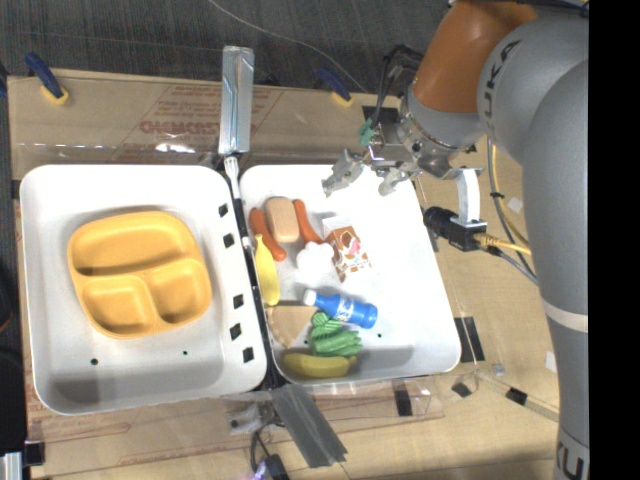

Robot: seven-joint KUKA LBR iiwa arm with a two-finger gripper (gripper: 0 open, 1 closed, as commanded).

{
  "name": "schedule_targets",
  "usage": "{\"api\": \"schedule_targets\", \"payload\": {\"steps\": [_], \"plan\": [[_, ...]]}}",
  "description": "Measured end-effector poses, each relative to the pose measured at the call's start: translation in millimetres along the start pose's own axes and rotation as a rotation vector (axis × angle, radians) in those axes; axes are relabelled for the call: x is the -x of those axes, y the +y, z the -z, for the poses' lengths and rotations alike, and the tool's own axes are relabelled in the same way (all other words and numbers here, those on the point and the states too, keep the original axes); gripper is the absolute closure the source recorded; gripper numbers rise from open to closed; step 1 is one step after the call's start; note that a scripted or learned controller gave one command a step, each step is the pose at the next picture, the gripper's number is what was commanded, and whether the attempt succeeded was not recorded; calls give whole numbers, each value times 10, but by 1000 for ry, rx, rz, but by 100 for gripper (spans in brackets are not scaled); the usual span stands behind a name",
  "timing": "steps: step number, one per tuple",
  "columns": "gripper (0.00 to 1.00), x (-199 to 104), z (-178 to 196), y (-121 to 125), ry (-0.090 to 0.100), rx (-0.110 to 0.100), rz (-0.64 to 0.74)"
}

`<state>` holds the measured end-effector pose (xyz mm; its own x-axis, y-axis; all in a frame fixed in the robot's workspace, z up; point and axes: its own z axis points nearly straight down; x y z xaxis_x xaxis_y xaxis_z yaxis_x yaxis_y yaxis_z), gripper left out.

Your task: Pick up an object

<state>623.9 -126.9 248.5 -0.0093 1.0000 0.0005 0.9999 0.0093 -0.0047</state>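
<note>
Hovering over the right bin (pixel 425 298), our gripper (pixel 368 176) hangs spread and grasps nothing. Toy food lies below, apart from it.

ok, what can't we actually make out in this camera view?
- Tan flat item in the right white bin: partly covered by the blue bottle and green toy; identity unclear.
- Small red-and-white carton: print too small to read.
- Grey arm: cut off by the frame's top and bottom.

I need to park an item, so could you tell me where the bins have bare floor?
Left bin: bare strips around the yellow tray, widest along the near edge. Right bin: bare on the right side, beside the carton and bottle. Crowded along its left wall.
</note>
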Motion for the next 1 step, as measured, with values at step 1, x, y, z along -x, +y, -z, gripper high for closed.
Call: {"api": "schedule_targets", "payload": {"steps": [1], "plan": [[0, -38, -1044, -672, 1, -6, 58]]}}
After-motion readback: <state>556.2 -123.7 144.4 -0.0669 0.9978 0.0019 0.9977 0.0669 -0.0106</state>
